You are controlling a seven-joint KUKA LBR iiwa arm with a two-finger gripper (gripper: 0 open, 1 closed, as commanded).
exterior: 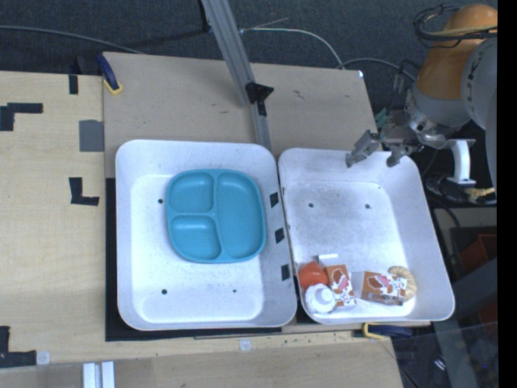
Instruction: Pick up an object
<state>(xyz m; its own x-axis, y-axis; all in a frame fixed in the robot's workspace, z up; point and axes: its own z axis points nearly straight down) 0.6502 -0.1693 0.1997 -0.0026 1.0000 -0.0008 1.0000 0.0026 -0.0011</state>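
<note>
My gripper hangs over the far right rim of the right bin, its two fingers spread apart with nothing between them. Several small objects lie along the near edge of that bin: an orange ball, a white round piece, a red and white packet and a brown and red packet. All of them are well toward the front from the gripper.
The left bin holds a blue divided plate. A slanted metal pole rises behind the bins. Cables run across the back of the bench.
</note>
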